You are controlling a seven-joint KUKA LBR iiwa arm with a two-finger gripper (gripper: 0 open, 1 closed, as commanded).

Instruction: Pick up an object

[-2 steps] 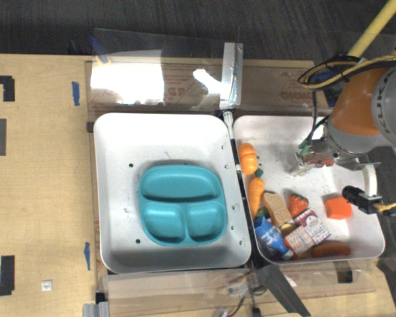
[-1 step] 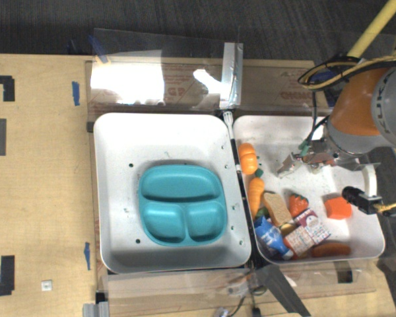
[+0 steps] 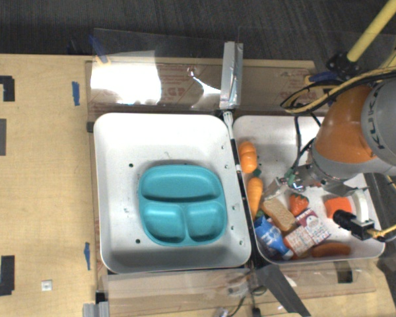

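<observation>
The right bin [image 3: 277, 127] holds a heap of small toy foods. An orange fruit [image 3: 248, 156] and a carrot-like piece [image 3: 255, 193] lie along its left wall. A tan bread slice [image 3: 278, 214], a blue packet [image 3: 269, 235], a red and white carton [image 3: 309, 232], a brown sausage [image 3: 329, 249] and an orange block [image 3: 338, 207] lie toward the front. My gripper [image 3: 296, 182] hangs low over the middle of the heap, just above a small red piece [image 3: 299, 204]. The wrist hides its tips.
The left bin [image 3: 112, 177] holds a teal divided plate [image 3: 182, 203]. The grey and orange arm [image 3: 346, 134] covers the right bin's back right part. Cables and a yellow pole [image 3: 376, 25] lie behind it. Cardboard bench surface [image 3: 33, 177] stretches to the left.
</observation>
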